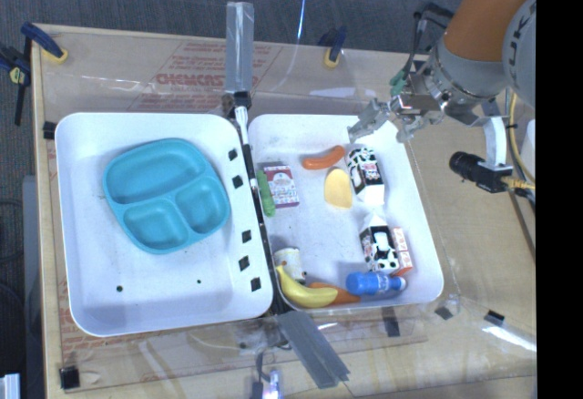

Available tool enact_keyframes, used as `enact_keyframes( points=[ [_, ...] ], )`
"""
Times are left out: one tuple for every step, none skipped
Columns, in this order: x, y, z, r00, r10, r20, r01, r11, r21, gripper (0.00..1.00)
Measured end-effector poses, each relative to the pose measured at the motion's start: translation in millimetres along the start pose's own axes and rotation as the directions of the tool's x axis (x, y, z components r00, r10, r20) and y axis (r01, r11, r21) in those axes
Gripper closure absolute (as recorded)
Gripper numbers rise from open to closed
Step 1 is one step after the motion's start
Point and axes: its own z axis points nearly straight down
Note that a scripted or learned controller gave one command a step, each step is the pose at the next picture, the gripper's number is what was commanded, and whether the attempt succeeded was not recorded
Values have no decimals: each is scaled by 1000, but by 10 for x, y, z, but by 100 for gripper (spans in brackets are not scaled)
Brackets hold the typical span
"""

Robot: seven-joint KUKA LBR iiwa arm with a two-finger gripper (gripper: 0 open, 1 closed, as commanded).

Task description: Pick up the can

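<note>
Can [279,186], a small red-labelled cylinder, lies in the glossy white bin [428,242]; gripper [375,119] state unclear.

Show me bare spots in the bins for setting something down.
Left bin: free floor below the blue plate, toward the near wall. Right bin: a small patch between the red box, yellow piece and banana. Crowded along its right side and near edge.

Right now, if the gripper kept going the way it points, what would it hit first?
Probably the orange carrot-like piece, just below-left of the gripper in the right bin. The cow-print carton sits close beside that line; height is unclear from one view.
</note>
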Motion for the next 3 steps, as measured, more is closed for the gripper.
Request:
enact_keyframes(
  points=[
    [-117, -270, 1600, 995, -97, -1, 97, 995, 1, 0],
    [-118, 300, 1836, 1000, 21, -1, -21, 1000, -1, 0],
    [-119, -399, 1989, 952, -306, 0, 306, 952, -4, 0]
  ],
)
